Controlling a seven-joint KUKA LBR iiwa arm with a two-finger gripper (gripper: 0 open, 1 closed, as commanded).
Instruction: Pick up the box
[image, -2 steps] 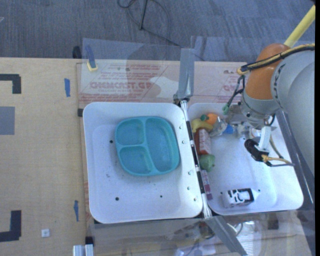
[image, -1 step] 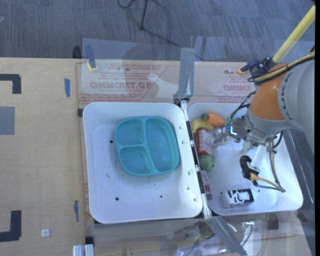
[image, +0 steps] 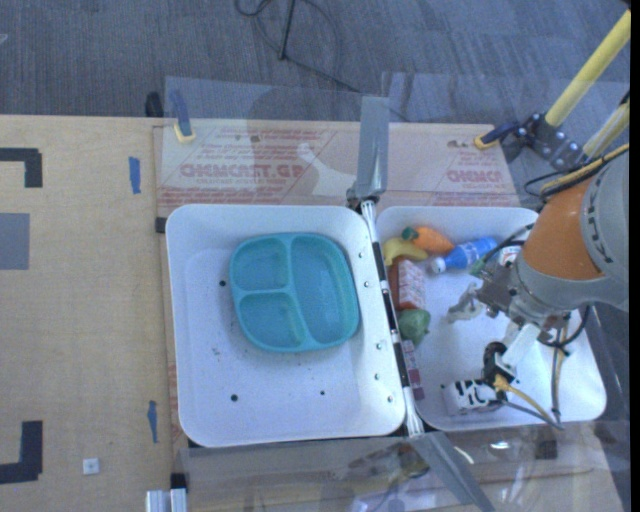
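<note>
The box (image: 407, 283) is small and red with a label. It lies along the left wall of the right bin (image: 585, 395), below a banana and a carrot. My gripper (image: 472, 302) hangs over the middle of the right bin, a short way to the right of the box and apart from it. The grey arm with its orange band (image: 560, 252) reaches in from the right. I see nothing held in the gripper.
An orange carrot (image: 434, 238), a yellow banana (image: 400, 248) and a blue bottle (image: 465, 252) lie at the back of the right bin. A green item (image: 413, 323) sits just below the box. A black-and-white item (image: 470, 393) lies near the front. A teal divided plate (image: 294, 291) rests in the left bin (image: 200, 400).
</note>
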